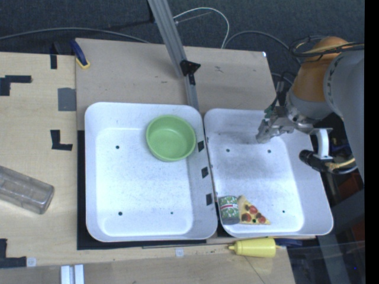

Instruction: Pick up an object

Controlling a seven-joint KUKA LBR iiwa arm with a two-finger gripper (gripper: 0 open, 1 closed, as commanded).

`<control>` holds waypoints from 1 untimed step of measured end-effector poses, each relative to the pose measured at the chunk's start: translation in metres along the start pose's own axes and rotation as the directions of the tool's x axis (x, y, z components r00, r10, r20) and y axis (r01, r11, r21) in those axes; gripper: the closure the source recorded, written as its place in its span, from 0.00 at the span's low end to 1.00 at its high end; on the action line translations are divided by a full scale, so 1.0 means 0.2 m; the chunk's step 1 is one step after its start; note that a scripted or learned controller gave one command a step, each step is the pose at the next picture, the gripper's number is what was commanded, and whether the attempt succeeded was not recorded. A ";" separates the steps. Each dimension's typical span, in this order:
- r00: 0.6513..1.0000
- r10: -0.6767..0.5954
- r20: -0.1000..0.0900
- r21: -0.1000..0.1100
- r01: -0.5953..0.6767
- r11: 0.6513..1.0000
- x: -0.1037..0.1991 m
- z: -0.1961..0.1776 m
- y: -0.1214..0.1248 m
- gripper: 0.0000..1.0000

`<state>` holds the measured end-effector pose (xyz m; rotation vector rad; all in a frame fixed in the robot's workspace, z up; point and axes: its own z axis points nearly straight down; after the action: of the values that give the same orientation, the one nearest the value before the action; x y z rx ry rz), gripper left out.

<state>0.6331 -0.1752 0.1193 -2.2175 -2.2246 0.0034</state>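
Hovering over the right bin (308,176), far side: gripper (265,133), jaws' state impossible to tell. Lying at that bin's near left corner, well apart: pizza-slice toy (252,212) beside green packet (228,209).

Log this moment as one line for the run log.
gripper: over right bin, far end, nothing held | green bowl: left bin | pizza toy: right bin, near edge

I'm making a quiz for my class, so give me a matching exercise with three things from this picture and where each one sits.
Things:
1. round green plastic bowl
2. yellow plastic squeeze bottle
3. clear plastic tumbler lying on its side

Places:
A. on the bench, left of both bins
B. in the left white bin
C. on the bench, just below the right bin's near edge

Pairs: 1-B, 2-C, 3-A
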 end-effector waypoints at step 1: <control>1.000 0.001 0.000 -0.006 -0.001 1.000 0.03 -0.30 0.04 1.00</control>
<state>0.6407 -0.1698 0.1789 -2.2221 -2.2265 -0.0036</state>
